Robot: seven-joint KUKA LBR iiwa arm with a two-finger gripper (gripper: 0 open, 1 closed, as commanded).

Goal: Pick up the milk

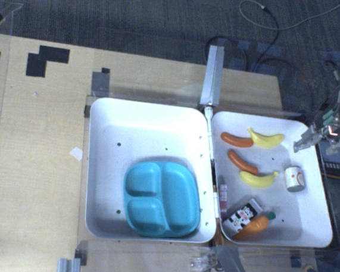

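I take the milk carton (243, 214) as my landmark: it lies in the right bin (317, 227), at the near left corner, with one carrot (252, 225) touching it. Beyond it come two bananas (257, 179), two sausages (243, 162) and one can (294, 178). The hand (309, 138) hovers at the bin's far right rim, well apart; I cannot tell its opening. I judge I'm in the approach: next, cross over the carton and descend.

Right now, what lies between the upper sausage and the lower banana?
In the camera view, the second sausage lies between the upper sausage and the lower banana.
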